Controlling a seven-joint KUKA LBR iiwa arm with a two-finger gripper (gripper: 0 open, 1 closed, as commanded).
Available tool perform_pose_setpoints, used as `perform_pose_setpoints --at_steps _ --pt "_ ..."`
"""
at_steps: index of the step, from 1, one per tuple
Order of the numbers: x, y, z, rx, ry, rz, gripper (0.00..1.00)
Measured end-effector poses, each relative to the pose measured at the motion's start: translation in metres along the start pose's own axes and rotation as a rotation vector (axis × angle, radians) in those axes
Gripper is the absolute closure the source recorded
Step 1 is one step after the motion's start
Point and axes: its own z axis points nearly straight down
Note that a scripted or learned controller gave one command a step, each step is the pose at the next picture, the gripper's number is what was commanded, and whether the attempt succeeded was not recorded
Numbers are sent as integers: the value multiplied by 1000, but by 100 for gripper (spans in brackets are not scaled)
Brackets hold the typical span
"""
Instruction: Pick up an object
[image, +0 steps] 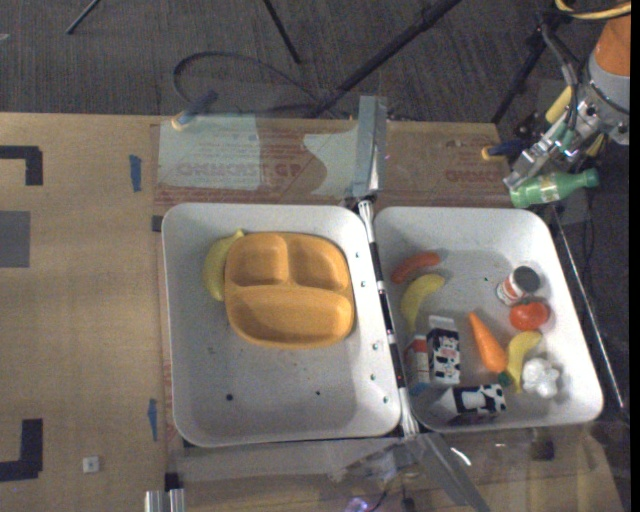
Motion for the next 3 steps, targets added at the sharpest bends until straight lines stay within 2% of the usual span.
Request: perform_pose_setpoints --at_steps 1,2,3 --pt "8 1 79 6 15 -340 100" --pt "59 -80 45 11 14 136 100" --pt "142 -122 35 9 16 -80 100"
